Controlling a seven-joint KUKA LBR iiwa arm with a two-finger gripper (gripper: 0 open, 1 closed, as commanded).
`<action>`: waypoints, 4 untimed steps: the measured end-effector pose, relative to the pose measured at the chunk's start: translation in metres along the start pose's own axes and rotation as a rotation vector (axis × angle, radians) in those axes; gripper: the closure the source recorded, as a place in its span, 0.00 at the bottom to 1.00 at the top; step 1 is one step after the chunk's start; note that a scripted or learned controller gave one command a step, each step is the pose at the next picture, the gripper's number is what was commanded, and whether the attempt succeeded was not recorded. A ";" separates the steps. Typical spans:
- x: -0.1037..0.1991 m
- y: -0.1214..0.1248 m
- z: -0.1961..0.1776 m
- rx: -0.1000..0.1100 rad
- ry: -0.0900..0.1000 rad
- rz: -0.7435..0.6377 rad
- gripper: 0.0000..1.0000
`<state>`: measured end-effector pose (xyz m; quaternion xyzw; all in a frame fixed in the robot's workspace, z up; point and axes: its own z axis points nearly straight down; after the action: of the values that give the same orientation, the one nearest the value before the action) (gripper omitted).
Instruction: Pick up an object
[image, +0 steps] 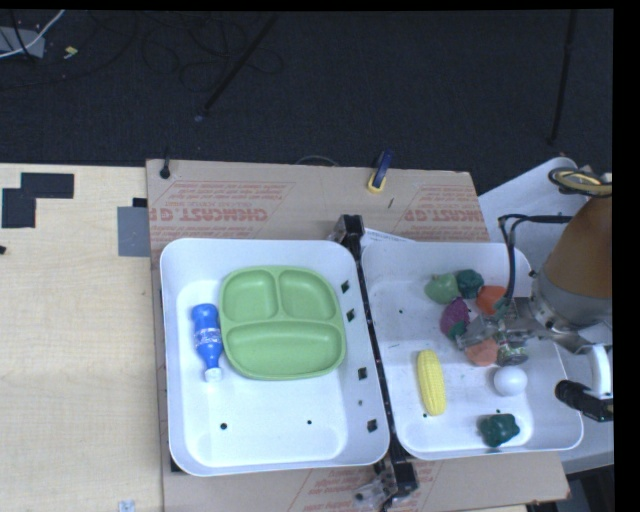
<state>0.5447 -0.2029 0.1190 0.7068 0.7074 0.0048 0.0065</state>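
The right bin (405, 300) holds several small objects. A yellow corn cob (430, 382) lies at its middle front, a white ball (510, 380) to the right of it, and a dark green piece (498, 430) near the front rim. A purple piece (455, 318), a green piece (441, 289), a darker green piece (468, 281) and an orange piece (491, 297) cluster toward the back. My gripper (507, 337) hangs low over the right part of this bin, right beside a salmon-coloured piece (481, 352) and just behind the white ball. The arm (582, 268) partly hides that area.
The left bin (190, 420) holds a green divided plate (281, 322) and a blue bottle (206, 340) lying to the left of it. A black divider (365, 335) runs between the bins. Brown cardboard (300, 200) lies behind both bins.
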 end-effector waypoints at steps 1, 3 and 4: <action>-0.001 -0.004 -0.005 0.012 0.004 0.004 1.00; -0.007 0.002 -0.111 0.014 0.002 0.000 1.00; 0.041 0.029 -0.117 0.016 0.004 -0.003 1.00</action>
<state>0.5718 -0.1618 0.2364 0.7056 0.7086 0.0004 -0.0006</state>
